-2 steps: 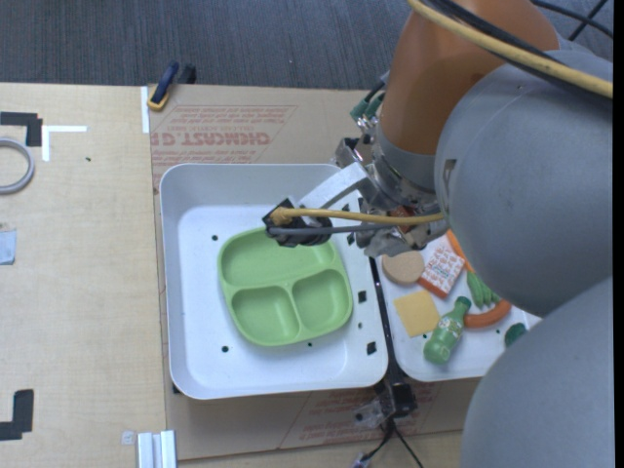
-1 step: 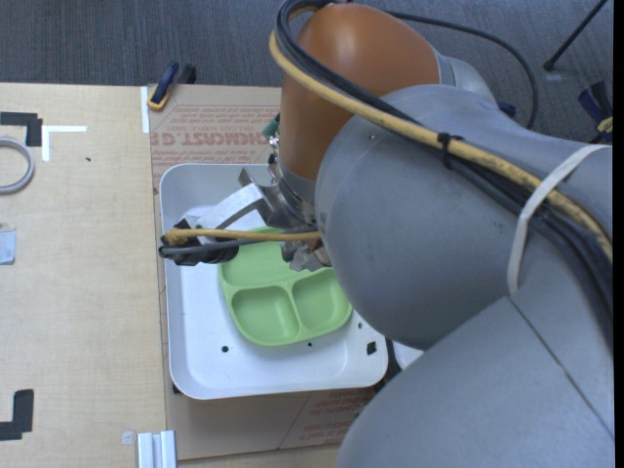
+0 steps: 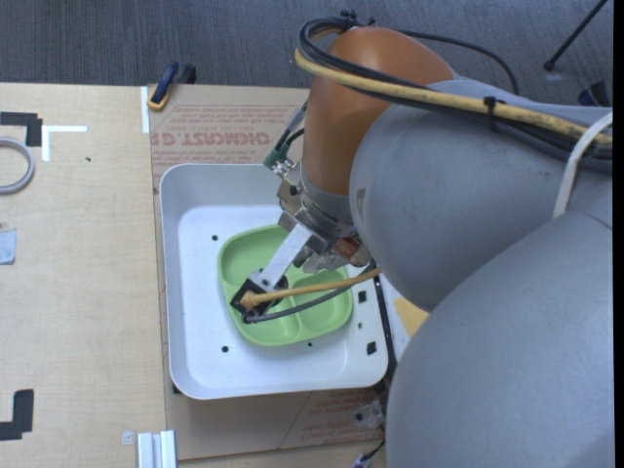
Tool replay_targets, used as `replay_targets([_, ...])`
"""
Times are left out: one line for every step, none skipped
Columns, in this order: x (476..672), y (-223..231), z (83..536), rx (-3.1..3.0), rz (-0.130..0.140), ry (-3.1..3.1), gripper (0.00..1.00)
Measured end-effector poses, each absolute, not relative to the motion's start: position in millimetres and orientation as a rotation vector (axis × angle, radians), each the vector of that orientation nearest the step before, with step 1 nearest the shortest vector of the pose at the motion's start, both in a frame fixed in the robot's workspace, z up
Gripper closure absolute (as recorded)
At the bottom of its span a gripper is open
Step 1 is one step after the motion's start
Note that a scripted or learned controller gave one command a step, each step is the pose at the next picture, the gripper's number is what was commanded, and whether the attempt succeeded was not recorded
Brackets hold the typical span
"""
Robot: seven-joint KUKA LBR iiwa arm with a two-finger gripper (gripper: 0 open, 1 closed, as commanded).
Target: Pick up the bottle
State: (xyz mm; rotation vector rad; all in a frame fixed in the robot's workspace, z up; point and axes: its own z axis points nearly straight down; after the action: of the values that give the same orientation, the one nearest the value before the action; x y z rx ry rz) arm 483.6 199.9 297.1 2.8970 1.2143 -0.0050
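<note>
The pincer (image 3: 314,259) hangs low over green divided plate (image 3: 302,331) in white bin (image 3: 190,351); its grip state cannot be told. Risk: descent strikes the plate, missing the bottle.

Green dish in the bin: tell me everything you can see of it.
The green dish is pale green and plastic-looking, a rounded square with a raised rim. Inner ridges seem to split it into compartments. It lies flat on the floor of the white bin, about mid-bin. The arm hangs over it and hides its upper right part.
</note>
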Motion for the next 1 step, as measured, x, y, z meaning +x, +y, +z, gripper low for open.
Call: replay_targets([477.7,228.6,289.1,3.048,0.0,0.755,1.0])
